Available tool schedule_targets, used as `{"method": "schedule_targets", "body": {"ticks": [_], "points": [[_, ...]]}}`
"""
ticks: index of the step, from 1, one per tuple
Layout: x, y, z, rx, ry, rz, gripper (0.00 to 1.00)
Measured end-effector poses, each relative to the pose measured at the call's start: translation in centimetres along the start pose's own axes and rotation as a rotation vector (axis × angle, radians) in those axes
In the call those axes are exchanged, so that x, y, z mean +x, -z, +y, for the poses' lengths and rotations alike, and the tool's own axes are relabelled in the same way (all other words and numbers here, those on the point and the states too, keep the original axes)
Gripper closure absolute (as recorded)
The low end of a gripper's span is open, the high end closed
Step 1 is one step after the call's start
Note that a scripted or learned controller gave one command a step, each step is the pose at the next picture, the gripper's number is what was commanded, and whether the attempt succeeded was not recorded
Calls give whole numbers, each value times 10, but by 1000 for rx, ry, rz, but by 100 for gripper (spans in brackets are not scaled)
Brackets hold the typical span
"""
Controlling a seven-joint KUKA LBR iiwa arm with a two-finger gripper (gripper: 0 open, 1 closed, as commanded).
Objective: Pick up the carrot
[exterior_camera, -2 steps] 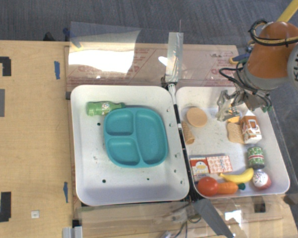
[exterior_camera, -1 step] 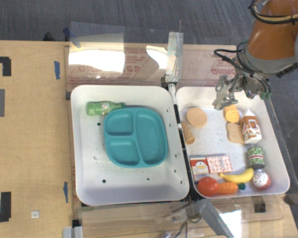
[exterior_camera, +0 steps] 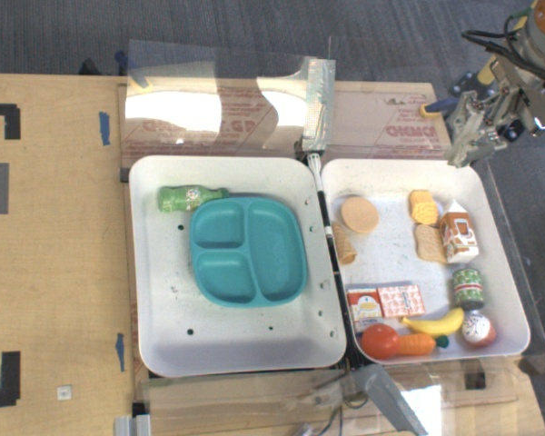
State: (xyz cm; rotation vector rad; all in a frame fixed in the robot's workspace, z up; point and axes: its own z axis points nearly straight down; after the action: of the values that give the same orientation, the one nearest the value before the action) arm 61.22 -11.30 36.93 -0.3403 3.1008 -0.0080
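Note:
The carrot is orange with a green tip and lies flat along the front wall of the right bin. A red tomato touches its left end, and a yellow banana lies just behind it. My gripper hangs above the back right corner of the right bin, far from the carrot, with nothing seen in it.
The right bin also holds a red-and-white box, green can, milk carton, biscuits, a round bun and a small ball. In the left bin sit a teal divided plate and a green bottle.

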Motion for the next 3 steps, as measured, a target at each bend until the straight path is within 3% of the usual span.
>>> {"method": "schedule_targets", "body": {"ticks": [1, 2, 3], "points": [[-45, -169, -21, -12, -128, 30, 100], [24, -42, -82, 8, -215, -2, 100], [42, -150, -103, -9, -37, 22, 100]]}}
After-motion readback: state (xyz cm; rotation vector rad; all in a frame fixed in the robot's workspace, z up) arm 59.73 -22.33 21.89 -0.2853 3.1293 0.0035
